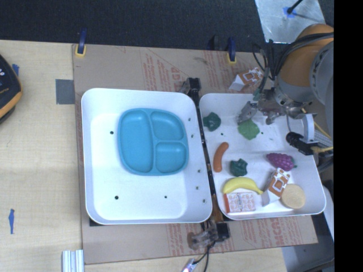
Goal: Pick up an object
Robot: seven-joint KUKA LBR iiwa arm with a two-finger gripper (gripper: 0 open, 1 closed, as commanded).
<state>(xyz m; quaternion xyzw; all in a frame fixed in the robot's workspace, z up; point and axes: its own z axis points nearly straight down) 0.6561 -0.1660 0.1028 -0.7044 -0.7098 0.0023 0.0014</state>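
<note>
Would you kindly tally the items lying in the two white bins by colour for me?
Blue: 1, the divided plate
Green: 3, toys at and
Orange: 1, the sausage
Yellow: 1, the banana
Purple: 1, the grapes
Tan: 1, the round biscuit
Red and white: 2, cartons and
Total: 10

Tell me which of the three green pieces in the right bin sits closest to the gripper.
The lighter green piece, directly beneath the gripper. The two darker green pieces lie further left and lower down near the banana.
</note>
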